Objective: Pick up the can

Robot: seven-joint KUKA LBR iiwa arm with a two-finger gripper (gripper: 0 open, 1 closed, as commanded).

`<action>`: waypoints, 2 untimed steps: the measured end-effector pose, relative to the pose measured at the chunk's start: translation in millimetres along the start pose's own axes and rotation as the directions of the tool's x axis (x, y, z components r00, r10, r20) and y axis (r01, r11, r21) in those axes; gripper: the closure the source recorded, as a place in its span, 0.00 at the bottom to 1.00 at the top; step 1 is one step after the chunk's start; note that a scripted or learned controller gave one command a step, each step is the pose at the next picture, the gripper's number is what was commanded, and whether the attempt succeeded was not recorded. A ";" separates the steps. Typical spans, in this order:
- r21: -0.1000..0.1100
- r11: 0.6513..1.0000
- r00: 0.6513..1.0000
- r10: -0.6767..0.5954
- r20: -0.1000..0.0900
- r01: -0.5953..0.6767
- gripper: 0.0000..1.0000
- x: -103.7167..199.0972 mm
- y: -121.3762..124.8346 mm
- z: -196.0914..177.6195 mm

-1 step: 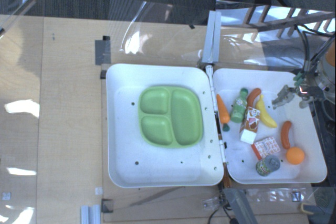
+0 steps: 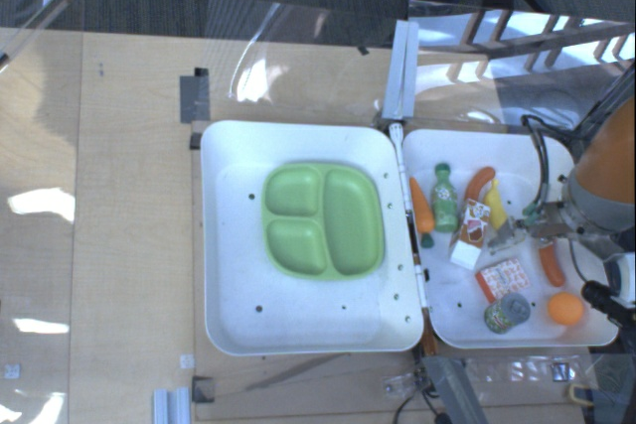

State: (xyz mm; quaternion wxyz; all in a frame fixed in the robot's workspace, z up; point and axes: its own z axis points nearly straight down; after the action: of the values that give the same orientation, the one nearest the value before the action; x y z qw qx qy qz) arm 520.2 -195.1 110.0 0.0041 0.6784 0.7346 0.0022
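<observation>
Bench: pale wooden bench top (image 2: 119,243) bearing two shallow white bins.
Left bin (image 2: 229,313): holds a green three-compartment plastic plate (image 2: 325,219).
Right bin (image 2: 467,338): holds toy food.
Can: small grey-green metal can (image 2: 508,312) lying near the right bin's front edge, beside an orange ball (image 2: 565,309).
Gripper (image 2: 519,231): above the bin's middle, well apart from the can; jaw state cannot be told.

You find the can (image 2: 507,313) hemmed in: a red-and-white box (image 2: 500,277) just beside it above, the right bin's front wall (image 2: 497,343) close below, an orange (image 2: 565,309) near its right. To its left, bare bin floor gives room. The left bin holds a green divided plate (image 2: 325,218) with open floor around it.
</observation>
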 end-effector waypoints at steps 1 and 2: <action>-0.006 0.999 0.999 0.034 0.002 -0.034 0.00 15.1 -19.0 20.5; -0.017 0.999 0.999 0.034 0.007 -0.034 1.00 14.2 -15.1 7.7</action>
State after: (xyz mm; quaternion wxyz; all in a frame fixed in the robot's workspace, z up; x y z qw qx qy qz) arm 504.1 -182.1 102.1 0.0124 0.6908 0.7230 0.0058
